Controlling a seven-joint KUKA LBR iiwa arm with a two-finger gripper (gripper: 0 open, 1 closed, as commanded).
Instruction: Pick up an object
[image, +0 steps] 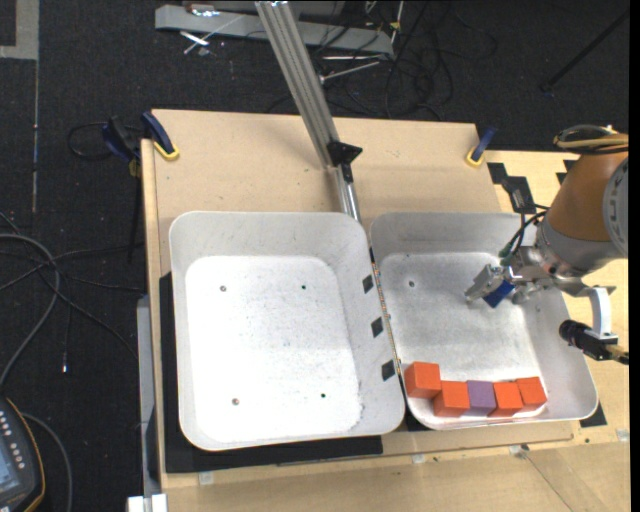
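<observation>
From the camera view, the arm is reaching in from the right and the gripper (490, 288) is hanging over the far part of the right bin (440, 250); whether it is wide or narrow I cannot tell, and nothing is visibly held in it. The things to pick are lying well apart from it, in a row against the near wall of that bin: an orange block (422, 377) at the left, then another orange block (455, 397), a purple block (482, 396) and two more orange blocks (520, 393). They are touching one another and the wall, so a descent there is likely risking a finger landing on a neighbour or the rim and nudging the row instead of closing round one block. The left bin (200, 240) is sitting beside it. No writing or brand is readable.
</observation>
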